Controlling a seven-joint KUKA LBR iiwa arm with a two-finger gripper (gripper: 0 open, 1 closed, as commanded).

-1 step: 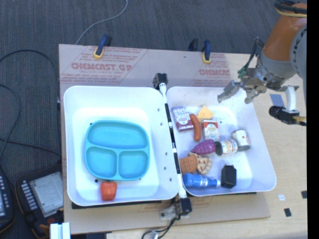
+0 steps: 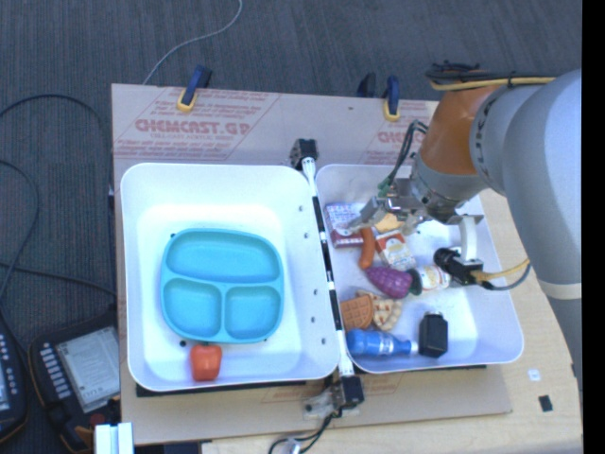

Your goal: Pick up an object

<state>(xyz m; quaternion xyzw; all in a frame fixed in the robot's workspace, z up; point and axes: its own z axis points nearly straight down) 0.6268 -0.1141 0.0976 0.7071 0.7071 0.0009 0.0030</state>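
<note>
Camera view: you look down at a slant on a brown board surface [image 2: 189,126] that carries two shallow white bins side by side.
Left bin [image 2: 142,197]: you see a blue three-part plate [image 2: 223,285] lying flat in its middle, and an orange-red toy pepper [image 2: 205,361] just off the plate's near left corner, against the bin's near wall.
Right bin [image 2: 492,334]: you see a loose heap of small things in its left half.
Heap, far end: a purple-and-white packet [image 2: 338,221] lies by the divider, with an orange toy carrot [image 2: 368,251] and a red-and-white wrapper [image 2: 395,252] just beside it.
Heap, middle: a purple toy [image 2: 388,280] touches a small pale bottle [image 2: 433,278] on its right; a waffle-patterned brown piece [image 2: 357,311] lies just in front of the purple toy.
Heap, near end: a blue bottle [image 2: 376,345] lies on its side along the near wall, a black block [image 2: 433,335] close to its right end.
Arm [image 2: 529,159]: it reaches in from your right, grey with an orange band [image 2: 452,140], and bends down over the far part of the right bin.
Pincer [image 2: 386,209]: it hangs low over the far end of the heap, near the packet and the wrapper; you cannot tell from here how it is set, nor whether it touches anything.
Edges: blue-and-yellow clamps [image 2: 195,85] grip the board's far edge.
</note>
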